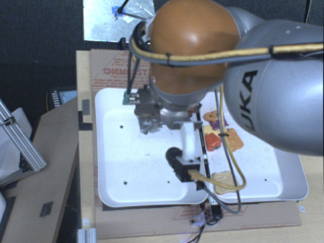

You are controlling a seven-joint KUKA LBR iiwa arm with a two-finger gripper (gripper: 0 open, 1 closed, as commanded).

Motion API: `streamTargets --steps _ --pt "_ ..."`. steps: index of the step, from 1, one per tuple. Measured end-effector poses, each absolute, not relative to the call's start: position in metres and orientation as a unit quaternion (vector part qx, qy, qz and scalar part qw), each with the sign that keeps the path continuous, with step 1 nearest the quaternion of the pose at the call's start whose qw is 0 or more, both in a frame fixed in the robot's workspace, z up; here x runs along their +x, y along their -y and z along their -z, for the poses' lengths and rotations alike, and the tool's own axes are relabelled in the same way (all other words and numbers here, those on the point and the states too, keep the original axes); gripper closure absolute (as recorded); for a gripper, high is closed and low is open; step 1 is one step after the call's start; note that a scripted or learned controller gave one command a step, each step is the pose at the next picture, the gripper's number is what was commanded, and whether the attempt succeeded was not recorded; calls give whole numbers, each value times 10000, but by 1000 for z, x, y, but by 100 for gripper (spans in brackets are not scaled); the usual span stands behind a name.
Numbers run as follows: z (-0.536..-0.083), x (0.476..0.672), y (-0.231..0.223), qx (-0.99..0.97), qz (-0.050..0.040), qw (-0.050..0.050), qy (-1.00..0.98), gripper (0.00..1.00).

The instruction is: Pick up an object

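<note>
Red piece (212, 142) at mid-right looks light and soft, so I'd pinch its middle. Gripper (147, 119) state: I cannot tell.

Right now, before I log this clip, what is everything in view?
white bins: two, white, side by side on the bench
red-orange object: one, red and orange, right bin beside the divider
tan object: one, orange-tan, right bin, just right of the red-orange one
pale object: one, pale tan, right bin near its front rim
yellow-orange object: one, right bin, partly hidden by the arm
cardboard sheet: one, brown with red print, under the bins
silvery sheet: one, top left
arm: one, grey and orange, from the right
gripper: one, grey, over the left bin
</note>
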State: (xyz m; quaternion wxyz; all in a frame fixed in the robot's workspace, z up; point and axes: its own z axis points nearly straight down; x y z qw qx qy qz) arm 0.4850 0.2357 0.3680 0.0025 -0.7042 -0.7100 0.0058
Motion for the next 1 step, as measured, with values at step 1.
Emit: streamTargets --steps 1 --pt "-169 484 -233 -7070 -64 25 7072 100"
